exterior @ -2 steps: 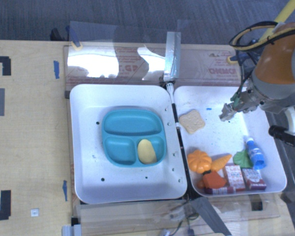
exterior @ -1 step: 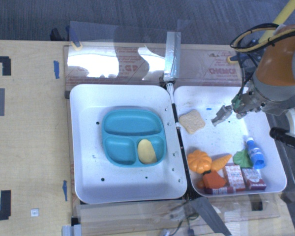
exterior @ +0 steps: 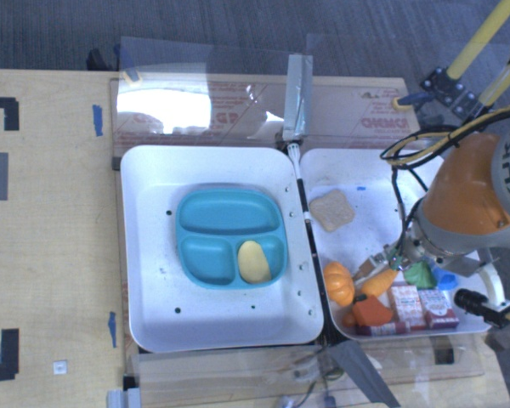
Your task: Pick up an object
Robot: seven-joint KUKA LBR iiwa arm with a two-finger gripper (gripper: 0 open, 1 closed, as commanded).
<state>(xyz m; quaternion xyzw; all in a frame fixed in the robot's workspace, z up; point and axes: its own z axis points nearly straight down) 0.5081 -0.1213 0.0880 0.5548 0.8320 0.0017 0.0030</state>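
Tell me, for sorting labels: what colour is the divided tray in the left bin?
Light blue; the tray shows clearly in the camera view.

Setting was a robotics lab or test cell, not a home. A pale wooden bench [exterior: 42,253] carried black registration marks [exterior: 2,113] at the frame's left edge and strips of blue tape [exterior: 97,119]. Two shallow white bins [exterior: 144,185] sat side by side at centre, backed by clear plastic sheeting [exterior: 166,83] over printed cardboard [exterior: 357,113]. Grey carpet-like flooring [exterior: 238,7] ran across the top. At right, a grey industrial arm with an orange band [exterior: 463,185] trailed loose black cables [exterior: 408,147]. Yellow struts [exterior: 493,24] crossed the upper right corner.
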